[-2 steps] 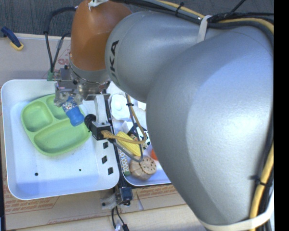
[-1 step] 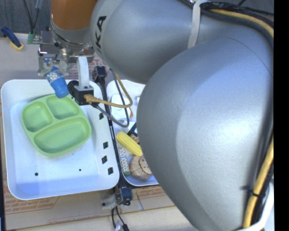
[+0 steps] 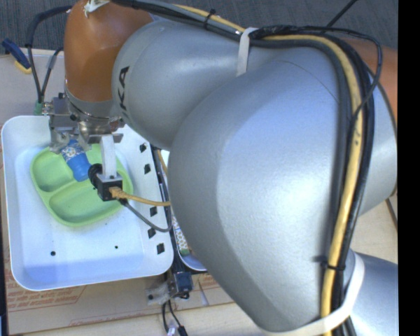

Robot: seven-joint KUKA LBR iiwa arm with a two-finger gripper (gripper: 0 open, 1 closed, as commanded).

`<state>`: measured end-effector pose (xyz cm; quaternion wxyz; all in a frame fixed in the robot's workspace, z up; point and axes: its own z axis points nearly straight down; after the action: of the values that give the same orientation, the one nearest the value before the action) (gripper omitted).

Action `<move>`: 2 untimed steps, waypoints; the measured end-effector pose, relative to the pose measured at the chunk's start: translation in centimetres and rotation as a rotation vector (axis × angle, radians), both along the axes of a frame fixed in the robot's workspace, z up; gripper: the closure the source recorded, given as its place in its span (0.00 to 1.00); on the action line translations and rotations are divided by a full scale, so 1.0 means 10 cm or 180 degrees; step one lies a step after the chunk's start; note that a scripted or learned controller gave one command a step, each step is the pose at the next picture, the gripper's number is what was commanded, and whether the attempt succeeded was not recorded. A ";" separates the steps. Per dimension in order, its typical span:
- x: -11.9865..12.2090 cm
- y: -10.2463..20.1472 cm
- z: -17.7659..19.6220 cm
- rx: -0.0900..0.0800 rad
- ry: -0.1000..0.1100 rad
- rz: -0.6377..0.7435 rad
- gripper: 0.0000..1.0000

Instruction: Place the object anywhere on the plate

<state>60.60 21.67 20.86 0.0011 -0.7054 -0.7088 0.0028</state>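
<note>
White bin holds green plate; pincer clamps blue object above it.

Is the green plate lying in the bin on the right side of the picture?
No, the green plate lies in the left white bin, under the gripper and a blue object.

Arm shell: plain glossy grey, no pattern.
Wrist band: burnt orange.
Shallow plastic bin: white, with a few small dark dots on its floor.
Divided plastic plate: lime green.
Small object by the fingers: blue and white.
Cable along the arm: black beside yellow.
</note>
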 end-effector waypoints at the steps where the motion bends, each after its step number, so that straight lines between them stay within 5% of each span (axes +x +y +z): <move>1: -0.33 -0.67 -0.87 0.0000 0.0000 0.0004 1.00; 2: 0.09 -0.02 -1.07 0.0026 -0.0065 0.0017 1.00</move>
<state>61.50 21.51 10.19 -0.0032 -0.7034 -0.7107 -0.0072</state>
